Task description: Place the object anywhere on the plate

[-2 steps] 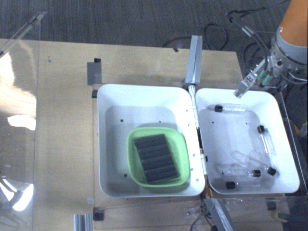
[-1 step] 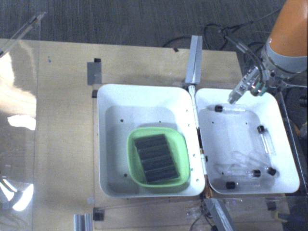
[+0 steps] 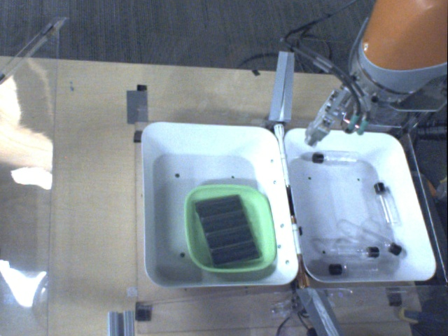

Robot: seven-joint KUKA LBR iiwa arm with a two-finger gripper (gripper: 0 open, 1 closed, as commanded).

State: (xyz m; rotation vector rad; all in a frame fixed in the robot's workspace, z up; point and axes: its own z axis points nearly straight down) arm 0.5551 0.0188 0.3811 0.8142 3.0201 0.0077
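Gripper (image 3: 313,137), a slim silvery metal taper under the arm's glossy orange band (image 3: 409,19), hangs at the far left corner of the right bin (image 3: 414,187); blur hides how wide it stands, so I cannot tell. Just below its tip lies a clear plastic tube (image 3: 336,158) with a black cap; more clear tubes (image 3: 358,250) lie farther down-right. Well apart, down-left of the tip, the left bin (image 3: 150,201) holds a rounded-square green plate (image 3: 192,215), on which a dark grey ribbed rectangular block (image 3: 225,231) rests.
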